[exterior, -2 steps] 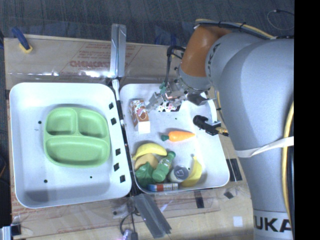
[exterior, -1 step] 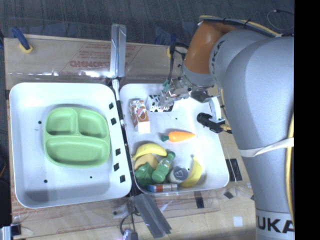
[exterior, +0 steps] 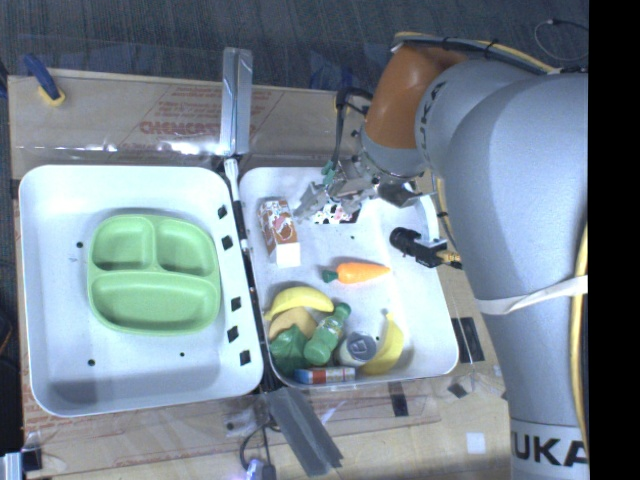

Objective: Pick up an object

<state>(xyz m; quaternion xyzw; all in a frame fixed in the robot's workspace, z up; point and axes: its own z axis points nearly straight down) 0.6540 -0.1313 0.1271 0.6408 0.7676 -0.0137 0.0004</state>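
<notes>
My gripper (exterior: pixel 328 194) hangs low over the far end of the right bin (exterior: pixel 436 320), reaching in from the right. Directly under and beside it lies a small black-and-white patterned object (exterior: pixel 337 214); whether the gripper touches it is unclear. Left of that stands a brown and white carton (exterior: pixel 279 230). An orange carrot (exterior: pixel 359 272) lies in the middle of the bin. At the near end are a yellow banana (exterior: pixel 299 299), a green bottle (exterior: pixel 326 335), a dark green pepper (exterior: pixel 286 349), a grey can (exterior: pixel 360 348), a second banana (exterior: pixel 391 344) and a red and blue marker (exterior: pixel 325 375).
The left bin (exterior: pixel 50 268) holds a green divided plate (exterior: pixel 155 273). A metal divider (exterior: pixel 236 98) stands between the bins at the far side. The arm's large grey body (exterior: pixel 510 198) covers the bench to the right of the right bin.
</notes>
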